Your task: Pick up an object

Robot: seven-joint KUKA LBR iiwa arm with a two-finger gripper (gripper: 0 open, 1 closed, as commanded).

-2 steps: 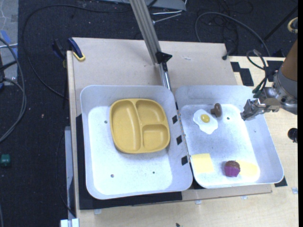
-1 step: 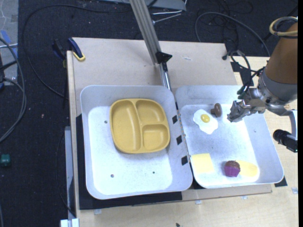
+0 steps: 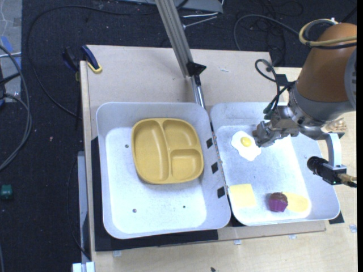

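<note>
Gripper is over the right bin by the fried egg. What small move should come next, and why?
Probably a short descent onto the fried egg. The gripper sits right at the egg's right edge in the right bin, nearer it than the yellow square or the purple piece at the bin's front, and nothing shows between its fingers.

Grey arm [image 3: 326, 103] with a rounded orange band on top. Black cables loop along it. Dark metal gripper [image 3: 265, 134] at the wrist.
</note>
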